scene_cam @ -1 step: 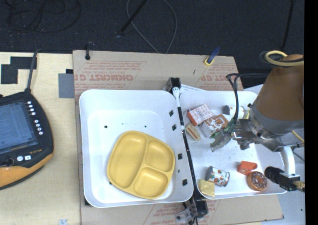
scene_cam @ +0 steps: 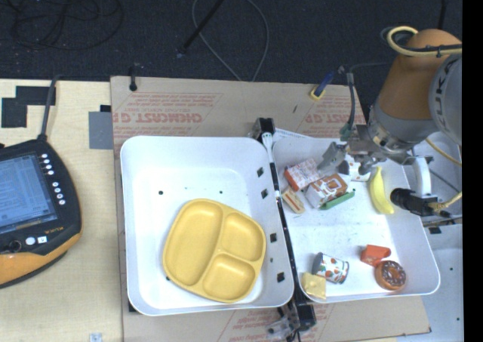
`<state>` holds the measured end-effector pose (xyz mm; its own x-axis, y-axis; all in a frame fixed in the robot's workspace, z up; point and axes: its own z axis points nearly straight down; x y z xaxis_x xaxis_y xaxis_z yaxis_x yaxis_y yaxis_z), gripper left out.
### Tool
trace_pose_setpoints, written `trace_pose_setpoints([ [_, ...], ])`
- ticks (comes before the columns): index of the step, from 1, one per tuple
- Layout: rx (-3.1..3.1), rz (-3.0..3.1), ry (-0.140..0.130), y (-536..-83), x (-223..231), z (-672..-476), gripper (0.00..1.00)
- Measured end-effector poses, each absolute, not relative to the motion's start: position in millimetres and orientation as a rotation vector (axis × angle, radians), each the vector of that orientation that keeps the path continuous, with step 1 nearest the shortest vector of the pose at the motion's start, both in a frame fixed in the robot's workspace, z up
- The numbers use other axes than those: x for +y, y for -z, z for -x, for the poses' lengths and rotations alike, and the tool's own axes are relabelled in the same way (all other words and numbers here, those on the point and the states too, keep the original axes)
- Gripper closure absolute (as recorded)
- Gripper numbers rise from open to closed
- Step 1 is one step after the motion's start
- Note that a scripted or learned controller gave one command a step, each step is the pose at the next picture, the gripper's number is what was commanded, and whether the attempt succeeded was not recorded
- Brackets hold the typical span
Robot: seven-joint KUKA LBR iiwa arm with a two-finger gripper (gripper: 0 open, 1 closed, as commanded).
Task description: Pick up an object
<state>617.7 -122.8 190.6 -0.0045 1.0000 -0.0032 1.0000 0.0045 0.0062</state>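
Here the hand (scene_cam: pixel 353 158) hangs low over the far side of the right bin (scene_cam: pixel 423 254); whether it is parted or closed cannot be told. Just beside it toward the left bin (scene_cam: pixel 143 182) lie a red-and-white packet (scene_cam: pixel 302 175) and a brown carton (scene_cam: pixel 329 189); a banana (scene_cam: pixel 379 192) lies just right of it. A small can (scene_cam: pixel 330 267), red block (scene_cam: pixel 375 254) and doughnut (scene_cam: pixel 391 275) rest well apart, near the front rim. A yellow divided plate (scene_cam: pixel 213 249) occupies the left bin.
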Motion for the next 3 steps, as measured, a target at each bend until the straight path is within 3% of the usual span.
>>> trace_pose_setpoints([
  [1, 2.211, -2.211, -0.011, -119, -170, -620.4, 0.0],
  [2, 2.209, -2.213, -0.015, -111, -161, -632.1, 0.0],
  [3, 2.205, -2.209, -0.01, -124, -164, -633.2, 1.0],
])
